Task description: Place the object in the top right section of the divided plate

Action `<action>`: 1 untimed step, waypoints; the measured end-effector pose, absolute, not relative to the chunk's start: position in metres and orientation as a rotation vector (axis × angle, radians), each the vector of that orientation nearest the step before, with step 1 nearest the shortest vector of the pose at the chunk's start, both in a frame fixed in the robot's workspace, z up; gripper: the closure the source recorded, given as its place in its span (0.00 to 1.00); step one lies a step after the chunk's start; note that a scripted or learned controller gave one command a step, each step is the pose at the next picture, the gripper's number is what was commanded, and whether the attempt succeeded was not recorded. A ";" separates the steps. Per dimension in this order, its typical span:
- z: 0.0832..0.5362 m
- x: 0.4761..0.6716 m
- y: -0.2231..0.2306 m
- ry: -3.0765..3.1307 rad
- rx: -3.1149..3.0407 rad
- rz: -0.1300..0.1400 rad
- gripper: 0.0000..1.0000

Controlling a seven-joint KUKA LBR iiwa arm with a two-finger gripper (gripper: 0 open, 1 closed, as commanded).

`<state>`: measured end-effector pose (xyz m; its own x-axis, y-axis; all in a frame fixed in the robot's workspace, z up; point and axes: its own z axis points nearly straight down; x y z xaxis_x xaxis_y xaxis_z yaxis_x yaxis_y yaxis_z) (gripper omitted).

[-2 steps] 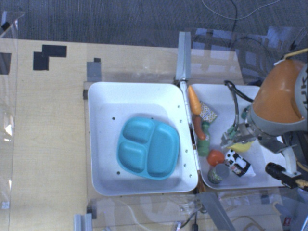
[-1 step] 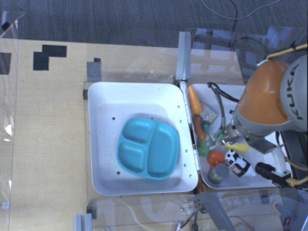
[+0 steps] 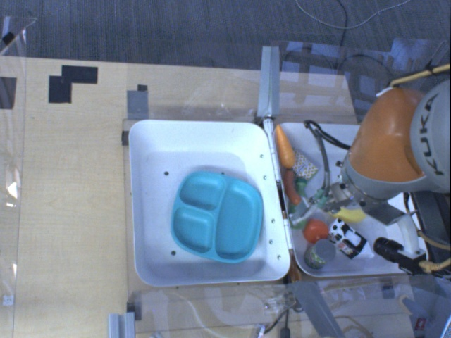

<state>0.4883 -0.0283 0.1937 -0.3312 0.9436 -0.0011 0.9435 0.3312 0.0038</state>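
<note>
The blue divided plate [image 3: 218, 215] lies in the left bin [image 3: 151, 189]. The arm [image 3: 394, 143] hangs over the right bin [image 3: 394, 267], its gripper [image 3: 325, 199] low among a carrot [image 3: 285, 148], a tomato [image 3: 316, 230] and other clutter. Which object is meant is unclear; I cannot tell how the gripper stands.

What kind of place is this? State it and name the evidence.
Probably a robotics lab test bench, not a kitchen: two shallow white plastic bins sit on a pale wooden bench, a grey and orange robot arm reaches in, and loose cables trail across grey carpet.
</note>
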 end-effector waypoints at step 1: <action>0.205 0.491 -0.028 2.560 1.807 0.009 1.00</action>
<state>0.4907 -0.0277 0.2046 -0.3348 0.9423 -0.0032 0.9422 0.3348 0.0095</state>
